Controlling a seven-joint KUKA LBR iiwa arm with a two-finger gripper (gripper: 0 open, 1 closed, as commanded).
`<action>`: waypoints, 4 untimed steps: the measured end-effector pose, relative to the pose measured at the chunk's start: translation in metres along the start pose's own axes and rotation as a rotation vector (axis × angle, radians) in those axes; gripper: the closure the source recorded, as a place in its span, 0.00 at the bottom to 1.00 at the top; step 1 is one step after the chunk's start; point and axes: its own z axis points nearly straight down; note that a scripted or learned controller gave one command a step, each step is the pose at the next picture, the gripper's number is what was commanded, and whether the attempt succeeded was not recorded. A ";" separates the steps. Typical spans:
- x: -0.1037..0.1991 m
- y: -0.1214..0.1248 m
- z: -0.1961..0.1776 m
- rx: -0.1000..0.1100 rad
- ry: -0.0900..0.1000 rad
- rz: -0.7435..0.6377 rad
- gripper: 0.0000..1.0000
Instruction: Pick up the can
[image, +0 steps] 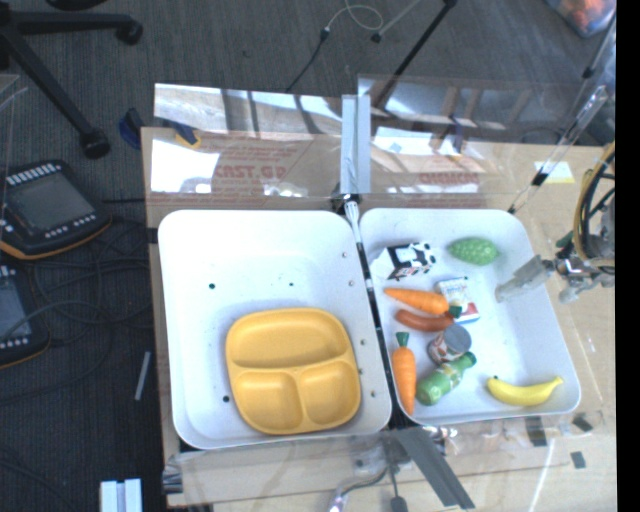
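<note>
While my gripper hovers over the right bin's right side, touching nothing, well apart from the can, its grasp state is unreadable

**Can sits low in the right bin's near-left part**

The can is a small tin with a grey metal top and a brownish side, tilted so that its round top faces up and toward the camera. It lies in the right bin, closer to the bin's left wall than to its right wall, and nearer the front edge than the back edge. It looks to be touching the things packed around it, though whether it leans on them cannot be told. Its label is too small to read.
</note>
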 end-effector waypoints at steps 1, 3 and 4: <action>0.135 -0.014 0.093 0.004 0.000 0.258 0.00; 0.126 -0.020 0.164 0.004 -0.001 0.613 0.00; 0.127 -0.021 0.158 0.012 0.000 0.613 1.00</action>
